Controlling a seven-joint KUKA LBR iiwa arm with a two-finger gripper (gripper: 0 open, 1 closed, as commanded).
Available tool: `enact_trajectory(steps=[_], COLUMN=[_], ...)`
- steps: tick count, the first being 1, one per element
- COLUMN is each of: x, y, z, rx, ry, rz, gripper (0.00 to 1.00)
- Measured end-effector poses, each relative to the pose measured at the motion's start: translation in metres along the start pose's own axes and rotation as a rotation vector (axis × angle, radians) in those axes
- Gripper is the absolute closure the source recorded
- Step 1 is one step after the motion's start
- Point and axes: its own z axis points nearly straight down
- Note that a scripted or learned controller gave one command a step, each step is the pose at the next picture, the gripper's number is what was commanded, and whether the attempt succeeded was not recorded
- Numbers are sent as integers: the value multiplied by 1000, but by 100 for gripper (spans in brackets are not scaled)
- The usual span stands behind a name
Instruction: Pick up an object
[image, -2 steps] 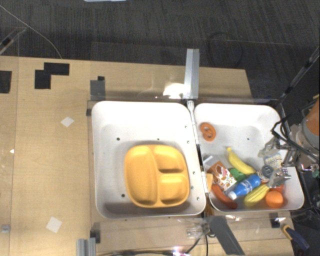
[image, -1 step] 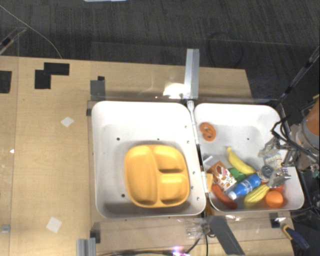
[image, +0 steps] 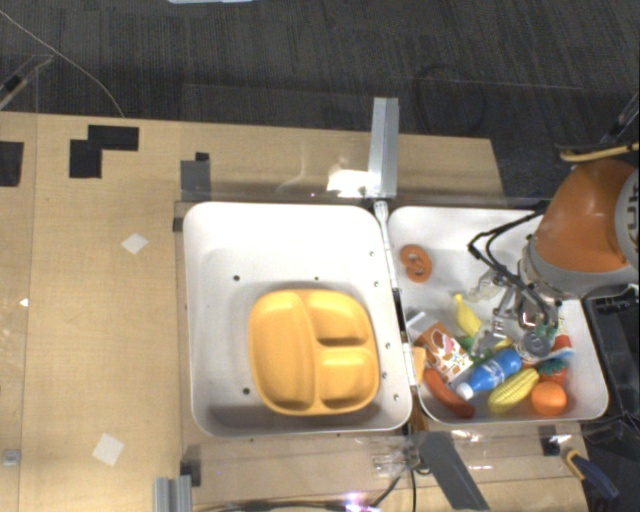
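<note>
The gripper hangs over the right bin, in the lower right of the frame, under the grey wrist and the orange band of the arm. Its fingers are lost in a tangle of metal parts and black cables, and whether they stand wide, narrow or closed on anything cannot be told.

Just below it lies a crowd of toys heaped in the lower part of that bin. A blue bottle with a white cap lies on its side, its long axis running from lower left to upper right, cap end toward the lower left. A yellow banana sits just left of the gripper, lying roughly upright in the frame. A second yellow piece lies beneath the bottle, beside an orange ball. A printed carton leans left of the bottle, partly covering a red item whose shape is hard to read. An orange ring lies alone in the upper left of the bin.

The left bin holds a yellow divided tray.
</note>
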Motion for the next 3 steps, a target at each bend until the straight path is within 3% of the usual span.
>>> enact_trajectory(steps=[1,2,3], x=[-63,-78,-30], y=[30,84,52], z=[14,16,-62], rx=[-1,-1,-1], ry=[-3,0,-5], rz=[232,538,592], gripper=[0,0,0])
